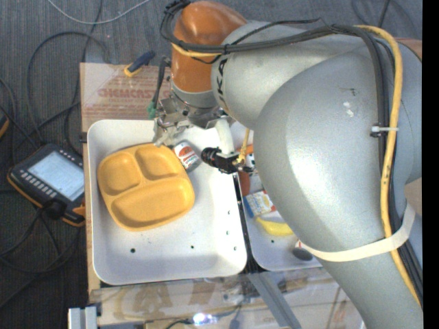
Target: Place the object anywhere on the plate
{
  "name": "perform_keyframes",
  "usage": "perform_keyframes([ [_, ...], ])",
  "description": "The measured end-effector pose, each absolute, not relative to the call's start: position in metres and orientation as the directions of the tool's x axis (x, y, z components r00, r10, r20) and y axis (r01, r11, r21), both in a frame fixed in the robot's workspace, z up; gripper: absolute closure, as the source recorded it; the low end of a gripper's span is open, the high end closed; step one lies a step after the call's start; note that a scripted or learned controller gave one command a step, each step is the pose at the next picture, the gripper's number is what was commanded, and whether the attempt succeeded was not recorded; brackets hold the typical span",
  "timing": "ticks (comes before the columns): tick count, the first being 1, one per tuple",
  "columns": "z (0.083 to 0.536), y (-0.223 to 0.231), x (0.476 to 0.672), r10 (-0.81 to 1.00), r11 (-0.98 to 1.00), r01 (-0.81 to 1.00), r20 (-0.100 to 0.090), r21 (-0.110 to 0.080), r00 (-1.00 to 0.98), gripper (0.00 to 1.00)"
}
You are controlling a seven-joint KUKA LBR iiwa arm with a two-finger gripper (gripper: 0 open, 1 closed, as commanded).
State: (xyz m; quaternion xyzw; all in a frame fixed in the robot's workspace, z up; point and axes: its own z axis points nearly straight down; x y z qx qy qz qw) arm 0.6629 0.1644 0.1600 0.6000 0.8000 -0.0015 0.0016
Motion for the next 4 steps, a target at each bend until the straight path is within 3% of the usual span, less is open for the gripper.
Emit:
perform_keyframes([
  [1, 0.125, 0.225, 0.669, 0.896, 0.445, 0.896, -0.006, 0.002, -0.445, 1.0],
  [2, 0.157, 0.224, 0.666, 0.903, 0.43, 0.903, -0.003, -0.001, -0.43, 1.0],
  [3, 0.107, 0.207, 0.612, 0.913, 0.407, 0.913, -0.004, -0.001, -0.407, 1.0],
  [4, 0.177, 0.21, 0.554, 0.88, 0.475, 0.88, -0.002, -0.003, -0.475, 1.0],
])
